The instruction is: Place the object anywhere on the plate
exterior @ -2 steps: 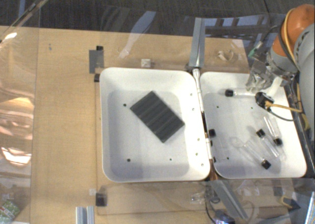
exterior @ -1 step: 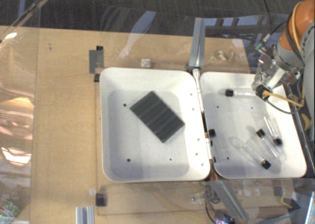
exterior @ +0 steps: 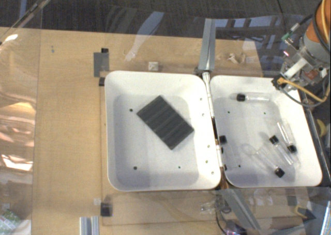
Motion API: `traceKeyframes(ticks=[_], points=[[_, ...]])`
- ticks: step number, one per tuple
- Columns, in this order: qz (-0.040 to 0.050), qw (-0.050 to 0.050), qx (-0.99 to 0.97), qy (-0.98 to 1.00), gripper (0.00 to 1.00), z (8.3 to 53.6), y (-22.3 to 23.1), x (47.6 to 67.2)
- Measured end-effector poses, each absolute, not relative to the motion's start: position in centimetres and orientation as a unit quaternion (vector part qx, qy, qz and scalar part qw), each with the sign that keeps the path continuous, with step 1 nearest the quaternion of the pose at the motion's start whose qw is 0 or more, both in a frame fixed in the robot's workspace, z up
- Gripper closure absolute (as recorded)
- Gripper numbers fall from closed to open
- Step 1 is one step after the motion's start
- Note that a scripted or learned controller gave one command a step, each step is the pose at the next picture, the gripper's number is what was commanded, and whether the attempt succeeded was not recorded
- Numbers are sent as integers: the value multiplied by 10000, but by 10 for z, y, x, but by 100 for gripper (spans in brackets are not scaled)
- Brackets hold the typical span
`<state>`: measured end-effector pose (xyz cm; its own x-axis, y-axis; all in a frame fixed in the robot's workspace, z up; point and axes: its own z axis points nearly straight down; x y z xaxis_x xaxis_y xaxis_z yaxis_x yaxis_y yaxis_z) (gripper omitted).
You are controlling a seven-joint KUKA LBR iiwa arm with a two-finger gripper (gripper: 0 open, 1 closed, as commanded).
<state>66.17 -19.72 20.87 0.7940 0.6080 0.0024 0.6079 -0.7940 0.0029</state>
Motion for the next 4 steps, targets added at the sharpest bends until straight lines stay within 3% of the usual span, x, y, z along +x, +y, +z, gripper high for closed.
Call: traceKeyframes(ticks=[1, 3, 4], points=[[18, 10, 9784, 2065, 100, 268, -196, 660], [17, 8, 9729, 2312, 100, 338, -204, 656], [12, 10, 9713, 2379, 100, 342, -203, 661]])
